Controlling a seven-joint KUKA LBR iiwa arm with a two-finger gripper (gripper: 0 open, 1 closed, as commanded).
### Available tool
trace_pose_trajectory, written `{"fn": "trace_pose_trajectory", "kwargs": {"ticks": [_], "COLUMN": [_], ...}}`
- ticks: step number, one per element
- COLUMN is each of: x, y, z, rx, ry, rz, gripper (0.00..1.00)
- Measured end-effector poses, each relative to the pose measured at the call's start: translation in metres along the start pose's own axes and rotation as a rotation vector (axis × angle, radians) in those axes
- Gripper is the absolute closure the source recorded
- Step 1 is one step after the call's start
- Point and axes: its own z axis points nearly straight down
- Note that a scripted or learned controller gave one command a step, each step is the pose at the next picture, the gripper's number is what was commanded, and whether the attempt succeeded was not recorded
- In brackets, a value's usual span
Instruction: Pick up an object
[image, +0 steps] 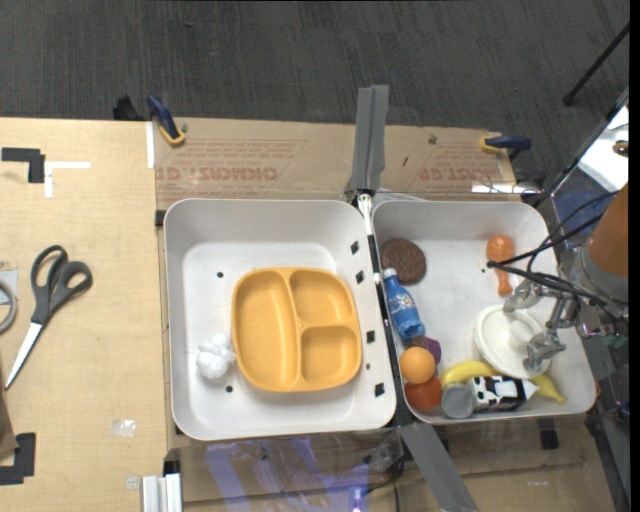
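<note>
Metal two-finger hand (535, 325) hangs spread and empty over the round white bowl (503, 340); I'd centre on its rim before pinching.

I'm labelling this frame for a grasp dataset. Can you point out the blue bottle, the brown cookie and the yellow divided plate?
blue bottle (402, 305): camera view, on the middle of its body.
brown cookie (403, 259): camera view, on its top face.
yellow divided plate (262, 320): camera view, on the floor of its largest compartment.
</note>
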Motion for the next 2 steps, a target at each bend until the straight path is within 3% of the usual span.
{"fn": "trace_pose_trajectory", "kwargs": {"ticks": [1,2], "x": [0.021,-0.078], "y": [0.03,0.005], "z": [0.0,0.002], "rx": [0.016,-0.001], "ry": [-0.041,-0.006], "rz": [0.1,0.301], "gripper": [0.0,0.0]}}
